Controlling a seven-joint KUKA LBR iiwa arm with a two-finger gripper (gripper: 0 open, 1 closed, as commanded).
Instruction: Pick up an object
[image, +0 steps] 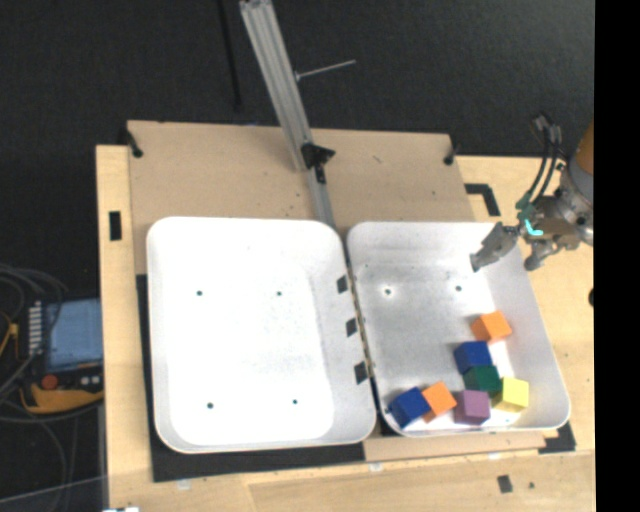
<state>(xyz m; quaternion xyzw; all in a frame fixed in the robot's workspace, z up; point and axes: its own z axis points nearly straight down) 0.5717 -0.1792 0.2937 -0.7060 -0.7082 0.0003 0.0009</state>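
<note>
Gripper, fingers spread apart and grasping nothing, poised above the far right rim of the right bin. Coloured blocks cluster in that bin's near right corner, well apart from the gripper; left bin alongside.

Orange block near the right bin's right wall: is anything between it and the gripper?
Nothing visible. The gripper sits over the right bin's upper right corner, and only bare bin floor lies between it and the orange block. The blue block lies on the block's far side.
</note>
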